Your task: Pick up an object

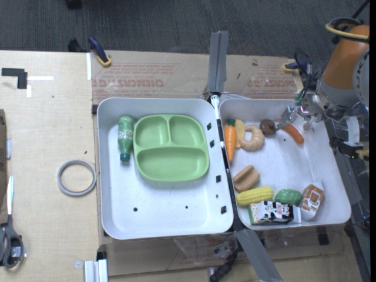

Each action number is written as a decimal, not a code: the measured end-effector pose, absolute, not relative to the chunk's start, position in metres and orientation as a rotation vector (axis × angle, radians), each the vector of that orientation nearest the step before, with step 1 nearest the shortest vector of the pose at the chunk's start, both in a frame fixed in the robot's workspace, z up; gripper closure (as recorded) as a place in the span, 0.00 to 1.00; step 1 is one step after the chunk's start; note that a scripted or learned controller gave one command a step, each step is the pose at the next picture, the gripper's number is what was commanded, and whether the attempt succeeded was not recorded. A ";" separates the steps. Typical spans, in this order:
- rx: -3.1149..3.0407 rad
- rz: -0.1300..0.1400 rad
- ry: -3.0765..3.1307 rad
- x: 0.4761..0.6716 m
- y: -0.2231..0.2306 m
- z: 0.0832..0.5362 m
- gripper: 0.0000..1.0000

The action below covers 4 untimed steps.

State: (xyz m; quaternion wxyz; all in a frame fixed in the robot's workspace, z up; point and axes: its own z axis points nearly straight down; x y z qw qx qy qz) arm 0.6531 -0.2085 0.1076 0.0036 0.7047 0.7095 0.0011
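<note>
- Your two-finger metal gripper [289, 117] is hanging low in the far part of the right white bin [311, 175], with the grey arm and its orange band [343, 63] coming in from the right edge; you cannot tell from this slant whether the fingers are spread or closed, or whether anything is between them.
- You are seeing one small orange-red toy sausage [293, 134] lying just beside the gripper tip on the bin floor, its long axis running diagonally from upper left to lower right.
- One dark brown round toy [268, 127] is sitting just left of the gripper, touching or nearly touching one tan ring-shaped toy bagel [254, 138].
- One orange toy carrot [230, 141] is lying along the bin's left wall, green top pointing away from you.
- Nearer the front you are counting one toy hot dog [246, 177], one yellow toy corn cob [255, 195], one green leafy toy [288, 196], one orange-and-white packet [312, 201] and one black-and-white carton [271, 212].
- Your left white bin [158, 216] is holding one green three-compartment plastic tray [171, 147] and one small green bottle [125, 137] lying beside the tray, cap toward you.
- One grey tape ring [77, 177] is resting on the bench to the left.
</note>
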 end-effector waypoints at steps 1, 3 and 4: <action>1.955 0.001 2.455 0.656 -0.194 0.131 0.00; 1.925 0.006 2.473 0.662 -0.194 0.099 0.00; 2.035 0.005 2.398 0.661 -0.198 0.097 0.00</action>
